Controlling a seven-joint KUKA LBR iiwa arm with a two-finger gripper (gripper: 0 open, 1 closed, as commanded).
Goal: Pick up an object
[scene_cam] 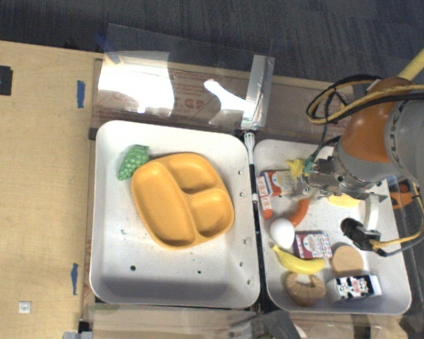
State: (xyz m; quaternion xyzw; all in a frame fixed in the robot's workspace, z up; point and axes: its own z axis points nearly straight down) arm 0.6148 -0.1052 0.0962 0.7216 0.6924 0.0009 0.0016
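Holding orange tray (182, 198), left bin (109, 214)

Grey arm with orange band reaching from right, tool (310, 184) lowered

No legible text on any object.

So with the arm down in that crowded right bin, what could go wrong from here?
The gripper sits among tightly packed toys: the orange carrot, white egg and red-and-white carton lie close together, so it may nudge neighbours or grab two. The round egg could roll away. Dangling cables hang over the bin and might snag items.
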